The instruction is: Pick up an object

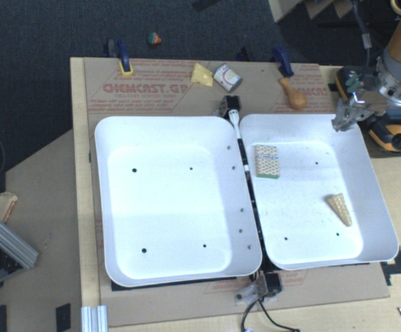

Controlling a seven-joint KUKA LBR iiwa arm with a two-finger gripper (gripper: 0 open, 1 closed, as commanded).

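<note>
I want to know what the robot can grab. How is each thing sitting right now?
Patterned sponge block: lying flat in the right bin.
Cone: on its side in the right bin.
End effector: above the right bin's far corner, holding nothing visible.
Left bin: level on the bench.

**Two bins side by side on a crowded bench**

A shallow white left bin (166, 199) and a shallow white right bin (318, 192) sit touching along their inner edges on a brown cardboard sheet (152, 88). In the right bin, a patterned rectangular sponge block (267, 161) lies near the far left corner, and a tan ribbed cone (339, 208) lies well apart, toward the near right. Behind the bins, on the cardboard, rest a yellow wedge (202, 75), a small white box (227, 77) just beside it, and an orange wooden-handled tool (292, 93) farther right. The grey metal gripper (344, 116) hangs over the right bin's far right corner.
</note>
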